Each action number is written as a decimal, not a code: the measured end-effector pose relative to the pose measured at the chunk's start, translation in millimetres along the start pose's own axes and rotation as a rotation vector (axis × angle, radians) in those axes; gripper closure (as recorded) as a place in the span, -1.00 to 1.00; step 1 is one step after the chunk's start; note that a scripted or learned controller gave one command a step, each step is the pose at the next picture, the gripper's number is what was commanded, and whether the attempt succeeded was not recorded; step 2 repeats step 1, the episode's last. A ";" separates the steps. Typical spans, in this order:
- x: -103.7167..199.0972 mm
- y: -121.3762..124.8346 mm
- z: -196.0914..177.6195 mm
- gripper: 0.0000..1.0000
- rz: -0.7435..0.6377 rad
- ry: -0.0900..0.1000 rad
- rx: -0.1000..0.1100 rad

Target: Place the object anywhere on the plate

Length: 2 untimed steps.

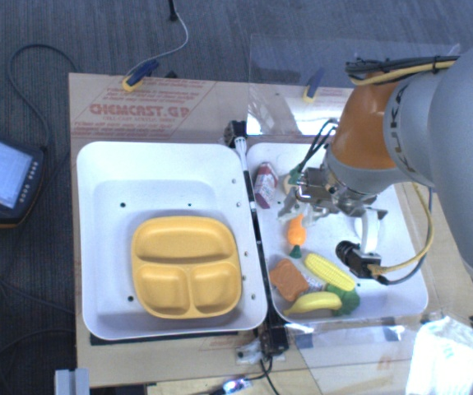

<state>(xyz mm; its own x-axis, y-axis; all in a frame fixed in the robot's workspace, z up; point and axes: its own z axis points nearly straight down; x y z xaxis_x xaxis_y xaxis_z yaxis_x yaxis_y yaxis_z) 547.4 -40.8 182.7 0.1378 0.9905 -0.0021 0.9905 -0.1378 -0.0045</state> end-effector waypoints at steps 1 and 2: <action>0.0 0.0 0.0 -1.00 0.000 0.000 0.000; 0.0 0.0 0.0 -1.00 0.000 0.000 0.000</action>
